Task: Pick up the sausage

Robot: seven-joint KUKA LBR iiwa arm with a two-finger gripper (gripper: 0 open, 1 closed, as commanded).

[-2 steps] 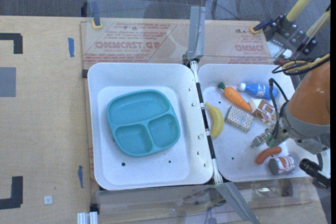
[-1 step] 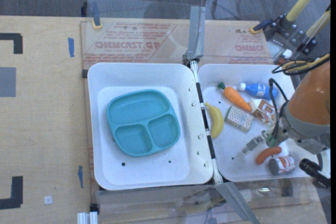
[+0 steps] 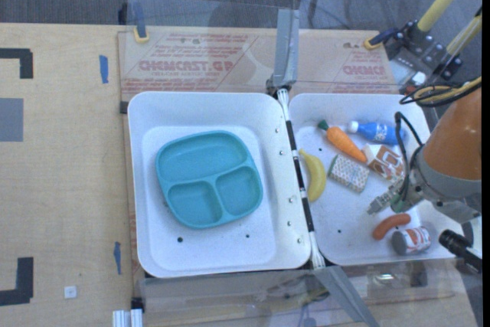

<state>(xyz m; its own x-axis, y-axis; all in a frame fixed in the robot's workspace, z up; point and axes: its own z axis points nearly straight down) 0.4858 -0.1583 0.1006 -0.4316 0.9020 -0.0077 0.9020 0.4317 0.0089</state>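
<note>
Here we see the small reddish-orange sausage (image 3: 392, 226) lying in the right-hand shallow white bin (image 3: 337, 237), near its front edge. Just in front of the sausage lies a small grey-and-white can (image 3: 410, 240). Behind it sit a beige sponge-like block (image 3: 348, 174), an orange carrot (image 3: 344, 145) and a blue-and-white bottle (image 3: 377, 132); a yellow banana (image 3: 312, 174) lies well to its left. The metal two-finger gripper (image 3: 387, 200) hangs just above the sausage; we cannot tell whether it is parted or closed.
</note>
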